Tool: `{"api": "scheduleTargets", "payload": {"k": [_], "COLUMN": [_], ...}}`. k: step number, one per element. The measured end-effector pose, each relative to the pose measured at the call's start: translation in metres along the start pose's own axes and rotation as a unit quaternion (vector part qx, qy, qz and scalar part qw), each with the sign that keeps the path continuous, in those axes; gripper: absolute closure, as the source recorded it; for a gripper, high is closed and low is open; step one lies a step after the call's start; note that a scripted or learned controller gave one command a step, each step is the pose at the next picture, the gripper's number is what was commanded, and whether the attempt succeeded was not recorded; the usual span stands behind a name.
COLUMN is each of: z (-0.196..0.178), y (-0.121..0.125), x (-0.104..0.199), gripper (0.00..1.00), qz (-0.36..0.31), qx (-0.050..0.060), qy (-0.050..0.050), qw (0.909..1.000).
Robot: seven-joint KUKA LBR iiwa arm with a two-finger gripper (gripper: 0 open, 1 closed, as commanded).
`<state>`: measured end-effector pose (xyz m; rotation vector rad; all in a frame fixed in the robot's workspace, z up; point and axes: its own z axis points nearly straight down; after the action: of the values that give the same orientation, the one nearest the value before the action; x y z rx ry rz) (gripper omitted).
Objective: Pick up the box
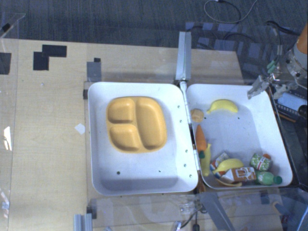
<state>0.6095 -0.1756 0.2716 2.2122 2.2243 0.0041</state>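
The arm was mostly cut off at the right edge of the frame; its gripper (258, 86) hung over the upper right corner of the right bin (240, 134), and I couldn't tell how it was set. The box (239, 174), a small orange-and-white carton, lay flat near the bin's lower edge, partly tucked among a banana (228, 165), a green bottle (267, 178) and a small green-and-red pack (260, 161). Its printing was too small to read. A second banana (223, 106) sat near the top, a carrot (200, 138) along the left wall. The left bin (139, 177) held a smooth yellow divided plate (136, 123).
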Motion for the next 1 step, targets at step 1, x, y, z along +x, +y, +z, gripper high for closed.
{"api": "scheduleTargets", "payload": {"k": [1], "z": [0.1398], "y": [-0.0333], "x": [-0.0152], "gripper": [0.0], "qz": [-0.042], "qx": [0.001], "qy": [0.0], "qw": [0.9991]}}
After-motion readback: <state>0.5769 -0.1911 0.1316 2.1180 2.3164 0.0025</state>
